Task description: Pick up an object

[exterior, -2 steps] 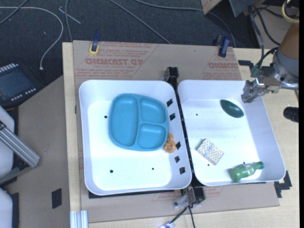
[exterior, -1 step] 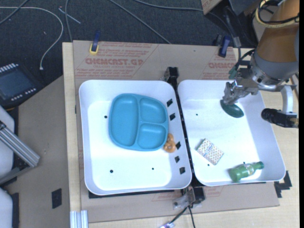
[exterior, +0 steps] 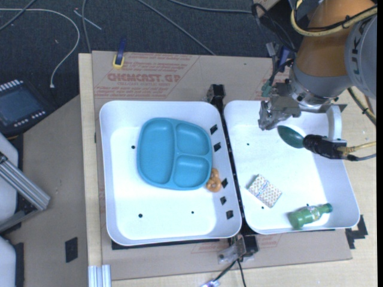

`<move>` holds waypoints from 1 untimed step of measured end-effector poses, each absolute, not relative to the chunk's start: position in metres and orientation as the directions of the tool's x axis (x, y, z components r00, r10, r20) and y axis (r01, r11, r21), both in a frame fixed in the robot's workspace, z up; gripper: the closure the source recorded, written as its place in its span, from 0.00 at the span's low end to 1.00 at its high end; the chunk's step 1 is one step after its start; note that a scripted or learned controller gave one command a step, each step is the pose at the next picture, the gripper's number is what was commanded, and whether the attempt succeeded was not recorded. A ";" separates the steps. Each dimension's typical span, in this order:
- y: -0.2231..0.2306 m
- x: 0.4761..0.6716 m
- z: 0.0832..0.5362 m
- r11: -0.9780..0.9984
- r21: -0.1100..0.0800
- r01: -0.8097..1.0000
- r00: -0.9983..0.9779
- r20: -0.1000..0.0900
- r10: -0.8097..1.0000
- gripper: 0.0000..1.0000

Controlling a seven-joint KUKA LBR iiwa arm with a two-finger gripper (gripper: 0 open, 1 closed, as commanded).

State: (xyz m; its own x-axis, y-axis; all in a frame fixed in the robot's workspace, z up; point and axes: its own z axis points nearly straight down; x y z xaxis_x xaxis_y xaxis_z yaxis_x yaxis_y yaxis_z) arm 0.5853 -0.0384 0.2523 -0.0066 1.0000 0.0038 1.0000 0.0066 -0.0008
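My gripper (exterior: pixel 268 122) hangs over the back of the right bin (exterior: pixel 335 184), near its left wall. Just right of it, a teal rounded object (exterior: pixel 291 136) lies on the bin floor, close to the gripper but not visibly between its fingers. Nearer the front of the same bin lie a small white patterned packet (exterior: pixel 264 191) and a green bottle (exterior: pixel 308 214) on its side by the front wall. In the left bin (exterior: pixel 119 178) sits a blue divided plate (exterior: pixel 174 153), with a small tan object (exterior: pixel 213 182) touching its right edge.
The divider between the two bins (exterior: pixel 226 160) carries black clips. The arm's grey and orange body (exterior: pixel 329 40) hangs over the back right corner. Bare white floor lies in the middle of the right bin and along the front of the left bin.
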 end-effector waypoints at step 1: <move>0.009 0.582 0.235 0.005 -0.004 1.000 -0.005 0.003 1.000 1.00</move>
